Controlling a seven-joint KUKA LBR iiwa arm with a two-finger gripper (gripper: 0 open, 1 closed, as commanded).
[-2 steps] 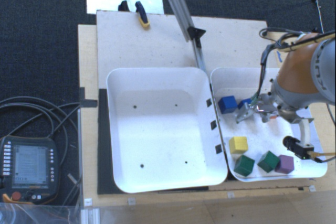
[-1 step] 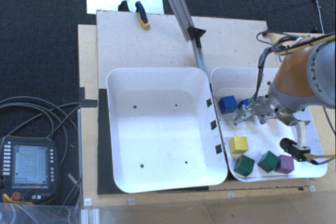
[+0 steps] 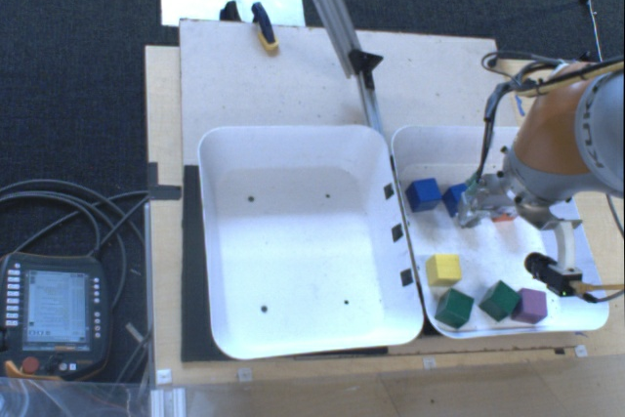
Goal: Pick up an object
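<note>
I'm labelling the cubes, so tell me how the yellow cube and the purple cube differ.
The yellow cube is bright yellow; the purple cube is a muted purple. The yellow cube sits toward the right bin's inner wall, by the left bin; the purple cube lies near the outer front corner. A dark green cube sits just in front of the yellow one; another sits beside the purple one. Both look like similar-sized blocks lying free on the bin floor.

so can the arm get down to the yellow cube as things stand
Probably yes. The yellow cube sits alone on bare floor of the right bin, apart from the green cubes, with nothing over it. The tool hangs above the same bin, up by the blue cubes.
</note>
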